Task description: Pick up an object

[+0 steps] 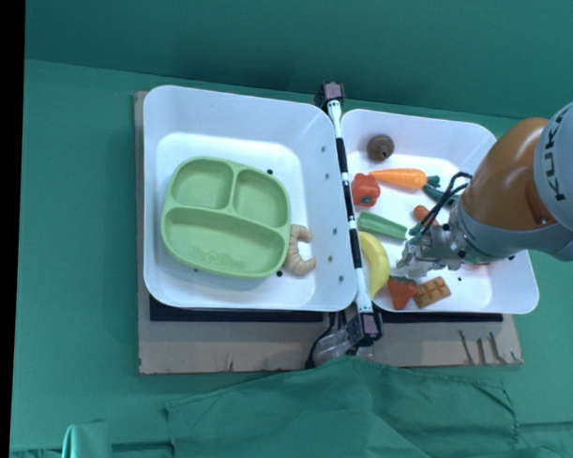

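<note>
The right bin (509, 295) holds several toy foods: a brown round piece (380, 146), a carrot (399, 178), a red pepper (365, 189), a green pod (381, 225), a yellow banana (375, 263), a strawberry (402, 291) and an orange waffle (433, 291). My gripper (418, 265) hangs low over the bin's front middle, just above the strawberry and the waffle and right of the banana. The arm's wrist covers the bin's right part.
In the left bin (178, 112) lies a green divided plate (228, 217) with a tan croissant (300, 251) by its right edge. A black-and-white bar (349, 211) runs between the bins. Green cloth (355, 414) lies in front of the bench.
</note>
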`<action>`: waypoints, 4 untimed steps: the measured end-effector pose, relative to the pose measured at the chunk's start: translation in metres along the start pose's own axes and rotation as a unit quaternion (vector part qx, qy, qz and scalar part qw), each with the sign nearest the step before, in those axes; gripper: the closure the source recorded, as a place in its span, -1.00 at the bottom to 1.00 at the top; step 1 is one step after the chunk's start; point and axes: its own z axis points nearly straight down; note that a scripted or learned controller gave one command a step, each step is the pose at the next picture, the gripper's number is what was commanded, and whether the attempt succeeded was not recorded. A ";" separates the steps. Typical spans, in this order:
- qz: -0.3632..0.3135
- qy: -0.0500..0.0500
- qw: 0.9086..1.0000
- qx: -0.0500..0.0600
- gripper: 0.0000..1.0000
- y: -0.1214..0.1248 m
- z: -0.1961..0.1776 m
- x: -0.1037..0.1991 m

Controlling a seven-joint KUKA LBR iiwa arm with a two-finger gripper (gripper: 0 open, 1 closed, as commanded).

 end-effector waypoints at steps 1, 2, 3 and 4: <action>0.000 0.000 1.000 0.000 1.00 0.000 0.000 0.004; 0.000 0.000 1.000 0.000 1.00 0.000 0.000 0.005; -0.001 0.001 1.000 0.001 1.00 0.000 0.000 0.004; -0.001 0.001 1.000 0.001 1.00 0.000 0.000 0.004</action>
